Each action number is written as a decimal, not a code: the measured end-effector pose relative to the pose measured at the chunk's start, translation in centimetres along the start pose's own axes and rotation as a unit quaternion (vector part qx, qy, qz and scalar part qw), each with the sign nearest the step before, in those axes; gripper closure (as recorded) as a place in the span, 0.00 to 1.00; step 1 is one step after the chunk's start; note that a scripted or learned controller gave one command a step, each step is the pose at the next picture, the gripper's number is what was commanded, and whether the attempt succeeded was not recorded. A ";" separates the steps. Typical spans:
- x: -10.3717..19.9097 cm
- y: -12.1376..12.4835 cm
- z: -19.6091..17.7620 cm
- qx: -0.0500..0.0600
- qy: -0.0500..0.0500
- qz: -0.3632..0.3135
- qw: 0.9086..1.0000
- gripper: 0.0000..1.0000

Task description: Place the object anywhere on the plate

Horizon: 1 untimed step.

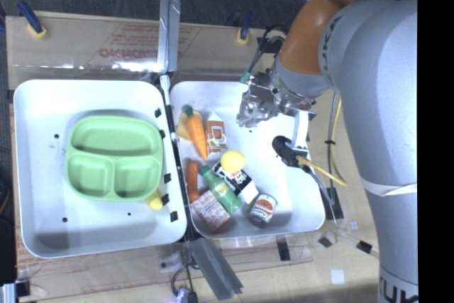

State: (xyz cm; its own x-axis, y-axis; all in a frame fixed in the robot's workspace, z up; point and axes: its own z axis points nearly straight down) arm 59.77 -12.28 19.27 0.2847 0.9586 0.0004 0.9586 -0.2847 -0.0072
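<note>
Two shallow white bins are set side by side on a wooden desk [85, 39]. A green divided plate [115, 157] is seen in the left bin [35, 223], with a small yellow object [154, 203] just beside its lower right corner. Toy food is piled in the right bin [298, 216]: a carrot [193, 127], a yellow lemon [233, 161], a green bottle [221, 189], a small can [262, 208]. The pincer [250, 110] is held above the right bin's upper part, near the carrot; whether it is open cannot be told, and nothing is seen held.
</note>
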 end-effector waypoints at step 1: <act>11.4 2.7 0.2 -0.002 0.000 -0.042 0.999 1.00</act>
State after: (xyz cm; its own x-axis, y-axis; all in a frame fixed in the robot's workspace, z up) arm 65.64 -2.17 19.10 0.2029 0.9792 0.0001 0.9792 -0.2029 -0.0035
